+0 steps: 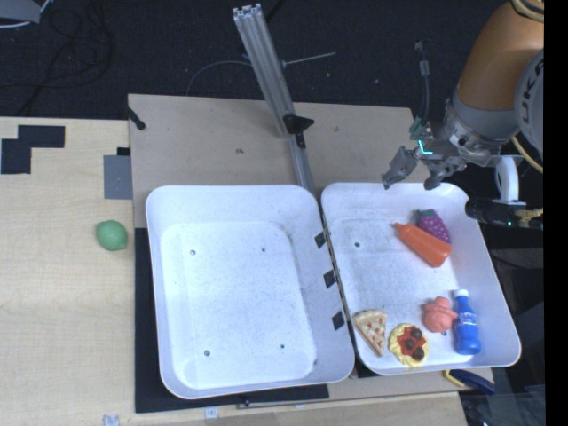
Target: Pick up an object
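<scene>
Hanging over the far edge of the right bin (497, 238), the tool (415, 169) is seen open and holding nothing. Toy food is kept inside: a carrot (423, 243), grapes (434, 225).

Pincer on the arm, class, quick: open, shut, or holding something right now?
Pincer: open, holding nothing, poised above the far edge of the right bin.
</scene>
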